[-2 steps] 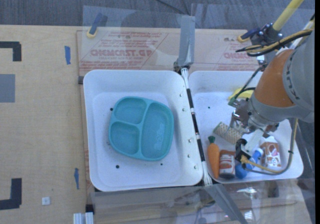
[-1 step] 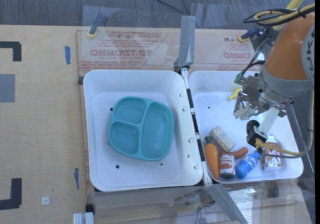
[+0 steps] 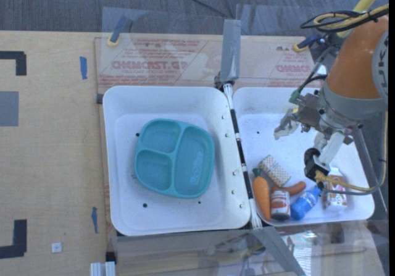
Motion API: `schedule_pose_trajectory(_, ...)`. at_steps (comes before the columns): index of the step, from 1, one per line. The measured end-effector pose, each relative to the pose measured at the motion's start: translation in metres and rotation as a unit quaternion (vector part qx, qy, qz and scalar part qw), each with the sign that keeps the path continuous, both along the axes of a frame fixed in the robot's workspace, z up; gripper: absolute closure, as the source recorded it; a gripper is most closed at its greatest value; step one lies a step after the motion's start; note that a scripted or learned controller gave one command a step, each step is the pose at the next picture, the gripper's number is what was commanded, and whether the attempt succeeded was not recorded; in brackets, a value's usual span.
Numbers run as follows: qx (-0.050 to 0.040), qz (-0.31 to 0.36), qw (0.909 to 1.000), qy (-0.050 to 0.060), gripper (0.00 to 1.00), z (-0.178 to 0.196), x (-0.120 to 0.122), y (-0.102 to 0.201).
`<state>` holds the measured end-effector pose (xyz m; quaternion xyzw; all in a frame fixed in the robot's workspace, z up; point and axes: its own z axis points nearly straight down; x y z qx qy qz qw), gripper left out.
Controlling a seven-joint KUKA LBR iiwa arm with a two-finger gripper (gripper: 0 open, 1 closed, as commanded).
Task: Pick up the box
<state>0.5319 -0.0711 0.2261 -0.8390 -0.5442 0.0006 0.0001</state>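
1. While my arm (image 3: 361,65) reaches in from the right, my claw (image 3: 286,126) hangs over the far half of the right bin (image 3: 271,99), above a bare patch of its white floor.
2. Whether the claw is spread or pressed together I cannot tell (from this slant it reads as one pale grey lump).
3. The box (image 3: 335,196), small and white with red print, lies in the near right corner of the right bin. It is well apart from my claw, nearer and further right.
4. Just left of the box lies a blue bottle (image 3: 304,204), and left of that a can (image 3: 280,204) with a red label.
5. An orange carrot (image 3: 261,197) lies beside the can, close against the bin's left wall.
6. A reddish-brown sausage (image 3: 295,188) lies just beyond the can and the bottle, and a tan checked block (image 3: 274,170) sits tilted a little farther back (what it is, I cannot say).
7. The left bin (image 3: 123,108) holds a teal divided plate (image 3: 175,157) with three compartments, lying flat near its middle.
8. Both bins sit side by side on the pale bench (image 3: 49,145).
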Motion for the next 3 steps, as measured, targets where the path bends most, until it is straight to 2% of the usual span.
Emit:
schedule_pose_trajectory(1,0.001,-0.05,0.9988,0.002,0.0,-0.042,0.007,0.019)
schedule_pose_trajectory(2,-0.0001,0.095,0.9955,-0.001,0.0,-0.042,0.031,0.045)
schedule_pose_trajectory(3,-0.0001,0.095,0.9955,-0.001,0.0,-0.042,0.031,0.045)
